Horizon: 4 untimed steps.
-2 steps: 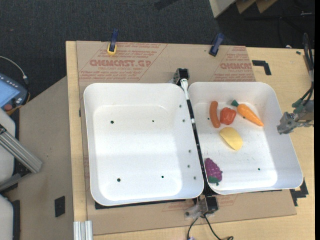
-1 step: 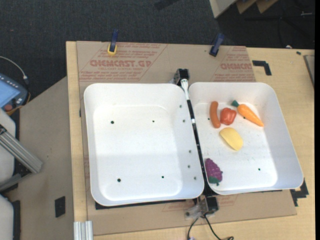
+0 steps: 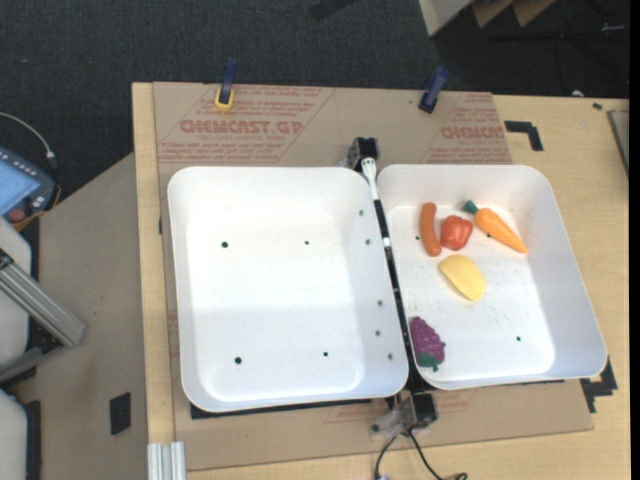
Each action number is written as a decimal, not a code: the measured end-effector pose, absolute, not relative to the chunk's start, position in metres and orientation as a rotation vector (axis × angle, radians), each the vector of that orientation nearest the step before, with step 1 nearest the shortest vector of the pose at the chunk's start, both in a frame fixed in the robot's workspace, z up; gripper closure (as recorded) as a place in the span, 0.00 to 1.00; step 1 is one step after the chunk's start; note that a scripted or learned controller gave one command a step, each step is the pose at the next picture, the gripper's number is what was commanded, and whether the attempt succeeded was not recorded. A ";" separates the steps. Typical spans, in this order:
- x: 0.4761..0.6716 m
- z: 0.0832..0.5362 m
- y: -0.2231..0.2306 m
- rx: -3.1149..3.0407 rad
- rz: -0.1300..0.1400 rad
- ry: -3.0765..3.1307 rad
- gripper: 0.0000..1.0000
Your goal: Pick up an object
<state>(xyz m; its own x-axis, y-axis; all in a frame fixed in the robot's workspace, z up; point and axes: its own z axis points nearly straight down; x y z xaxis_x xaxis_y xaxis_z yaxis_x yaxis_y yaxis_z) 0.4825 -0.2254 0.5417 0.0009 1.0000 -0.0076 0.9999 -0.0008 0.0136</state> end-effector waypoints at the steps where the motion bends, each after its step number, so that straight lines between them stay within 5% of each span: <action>1: 0.532 0.535 -0.224 2.214 0.002 2.219 1.00; 4: 0.663 0.536 -0.223 2.213 0.003 2.218 1.00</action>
<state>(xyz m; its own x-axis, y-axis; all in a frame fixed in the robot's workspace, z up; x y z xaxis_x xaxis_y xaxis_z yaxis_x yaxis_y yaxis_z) 0.6626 -0.2233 0.5360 -0.0022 1.0000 -0.0046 1.0000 0.0022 0.0075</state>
